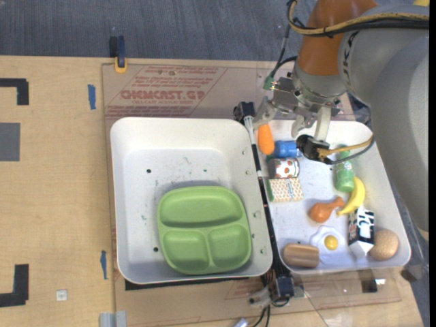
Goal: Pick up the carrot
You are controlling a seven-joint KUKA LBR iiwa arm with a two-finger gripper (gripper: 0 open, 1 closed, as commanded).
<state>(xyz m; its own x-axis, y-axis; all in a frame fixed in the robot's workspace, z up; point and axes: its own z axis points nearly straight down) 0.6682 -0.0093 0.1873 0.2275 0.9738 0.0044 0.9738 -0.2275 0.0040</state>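
My gripper (pixel 294 118) hangs over the far end of the right bin (pixel 395 231); its tips are lost in dark hardware and cable, so I cannot tell how it stands or whether it grips anything. The carrot (pixel 265 140), a smooth orange stub, lies just beside it at the bin's left wall, next to a blue can (pixel 286 149). Nearer lie a checkered packet (pixel 286 190), a curved yellow banana (pixel 355 197) and a glossy fried egg (pixel 330 240). The left bin (pixel 136 182) holds a green sectioned tray (pixel 204 227).
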